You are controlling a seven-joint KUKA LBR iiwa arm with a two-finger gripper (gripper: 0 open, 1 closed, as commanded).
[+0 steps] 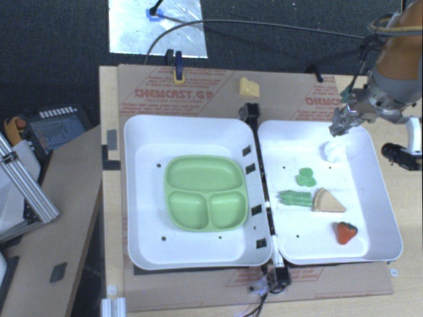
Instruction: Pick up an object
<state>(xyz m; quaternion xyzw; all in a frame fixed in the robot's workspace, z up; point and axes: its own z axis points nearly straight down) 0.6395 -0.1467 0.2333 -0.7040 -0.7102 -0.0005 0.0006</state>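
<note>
Gripper [341,125] low over the far edge of the right bin [386,207], empty, nothing seen in it; open or closed not to be made out from this height. Just below it in the view, a small white lump [334,152] on the bin floor, apart from the tip. Further toward the near side, a round green piece [305,176], then a long green stalk [295,199] lying roughly left to right, its right end touching a tan wedge [327,202] with the narrow point aimed at the far side. Near the front right corner, a red strawberry [346,232], leafy end turned up and left. In the left bin [142,177], a green divided plate [205,193]. Under both bins a brown board [198,88] printed in red, with a yellow block [249,86] on it. Beyond, dark carpet [53,38] and a silver sheet [157,15].
</note>
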